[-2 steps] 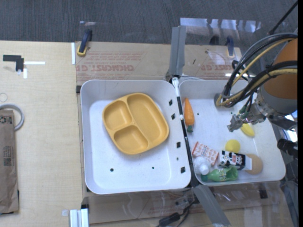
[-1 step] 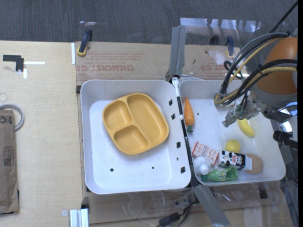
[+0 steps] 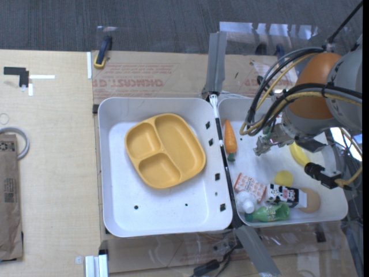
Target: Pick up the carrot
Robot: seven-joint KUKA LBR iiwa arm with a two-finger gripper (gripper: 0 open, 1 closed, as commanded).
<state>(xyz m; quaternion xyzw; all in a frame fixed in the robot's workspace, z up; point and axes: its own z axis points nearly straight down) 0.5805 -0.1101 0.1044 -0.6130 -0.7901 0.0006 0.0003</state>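
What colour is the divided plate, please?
Yellow; the divided plate shows in the camera view.

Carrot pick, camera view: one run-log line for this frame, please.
carrot: right bin, against left wall, free | hand: above bin, right of carrot, apart | picked: no

You cannot read the gripper [image 3: 266, 146]: it sits small and dark under the cable loops, right of the carrot [image 3: 230, 137]. The arm [image 3: 323, 91] is cut off by the right edge of the view. It covers part of the right bin [image 3: 242, 105] and most of a yellow item [image 3: 298, 154] behind it. Print on the small packets [image 3: 250, 184] below the carrot is too small to read. A brown bag [image 3: 8, 195], far left of the carrot, is cut by the left edge.
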